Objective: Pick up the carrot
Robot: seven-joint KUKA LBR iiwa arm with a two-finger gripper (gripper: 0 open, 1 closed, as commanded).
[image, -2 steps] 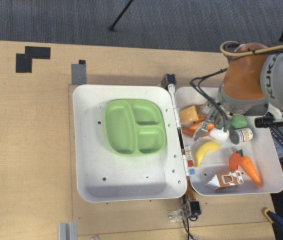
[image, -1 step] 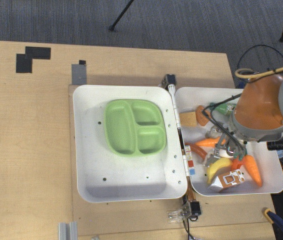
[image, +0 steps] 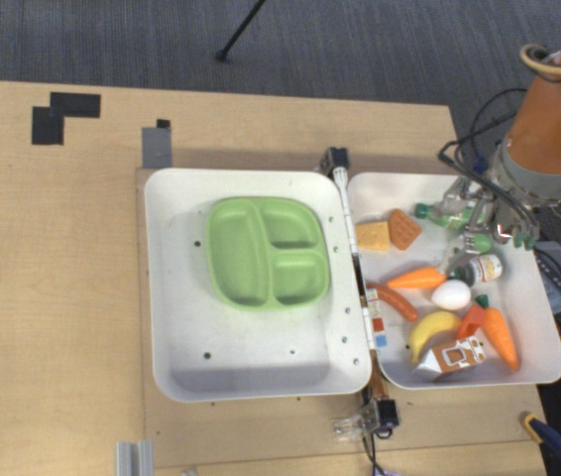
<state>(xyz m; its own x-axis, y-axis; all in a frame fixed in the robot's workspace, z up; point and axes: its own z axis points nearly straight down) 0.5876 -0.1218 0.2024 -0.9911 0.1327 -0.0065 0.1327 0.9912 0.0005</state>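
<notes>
Hanging over the upper right part of the right bin (image: pixel 556 360), the gripper (image: pixel 474 228) sits below the arm's orange band; whether it is released or clenched, I cannot tell. The carrot (image: pixel 500 336) lies at the lower right of that bin, near a banana (image: pixel 429 331) and an egg (image: pixel 450 295). The left bin (image: pixel 176 365) holds a green divided tray (image: pixel 266 252).

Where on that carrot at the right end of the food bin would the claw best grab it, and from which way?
Probably mid-body on the carrot, coming straight down, fingers closing across its width. It lies flat and tapers toward the bin's near corner, so the thicker middle gives more to pinch. The small carton crowds its left, so care there.
</notes>
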